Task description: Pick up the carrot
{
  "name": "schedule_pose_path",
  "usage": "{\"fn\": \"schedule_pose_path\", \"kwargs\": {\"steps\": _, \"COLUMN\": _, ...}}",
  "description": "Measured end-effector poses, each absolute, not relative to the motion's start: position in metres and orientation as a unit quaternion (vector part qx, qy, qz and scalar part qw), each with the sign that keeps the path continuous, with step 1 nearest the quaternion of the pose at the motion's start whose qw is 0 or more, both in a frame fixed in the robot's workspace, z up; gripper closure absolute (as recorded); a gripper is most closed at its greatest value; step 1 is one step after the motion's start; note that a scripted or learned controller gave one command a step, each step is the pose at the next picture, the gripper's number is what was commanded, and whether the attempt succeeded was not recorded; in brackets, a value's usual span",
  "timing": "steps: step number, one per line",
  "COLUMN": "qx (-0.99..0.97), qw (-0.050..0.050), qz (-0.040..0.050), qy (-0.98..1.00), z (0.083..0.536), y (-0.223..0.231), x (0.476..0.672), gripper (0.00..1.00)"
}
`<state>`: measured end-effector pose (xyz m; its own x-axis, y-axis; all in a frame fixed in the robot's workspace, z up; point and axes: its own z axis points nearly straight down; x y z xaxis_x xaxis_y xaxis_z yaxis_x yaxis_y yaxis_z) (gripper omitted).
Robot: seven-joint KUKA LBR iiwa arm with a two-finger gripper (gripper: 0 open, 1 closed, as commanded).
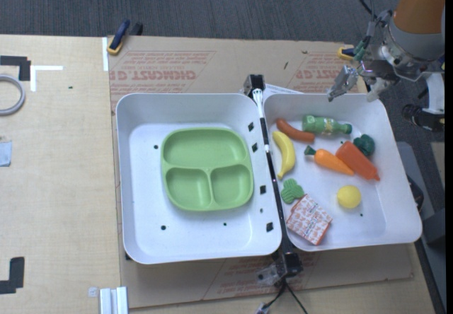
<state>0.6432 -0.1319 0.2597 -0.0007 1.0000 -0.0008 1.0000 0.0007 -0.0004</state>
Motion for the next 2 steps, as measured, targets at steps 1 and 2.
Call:
{"fn": "schedule_pose_path", "kwargs": {"steps": 1, "qx": 0.714, "qw": 0.0, "qz": -0.0004, "qy": 0.7, "z": 0.092, "y": -0.132, "x": 0.618, "gripper": 0.0}}
{"fn": "schedule_pose_path", "kwargs": {"steps": 2, "qx": 0.728, "qw": 0.0, "qz": -0.0003, "qy": 0.685, "z": 0.092, "y": -0.112, "x": 0.563, "gripper": 0.0}}
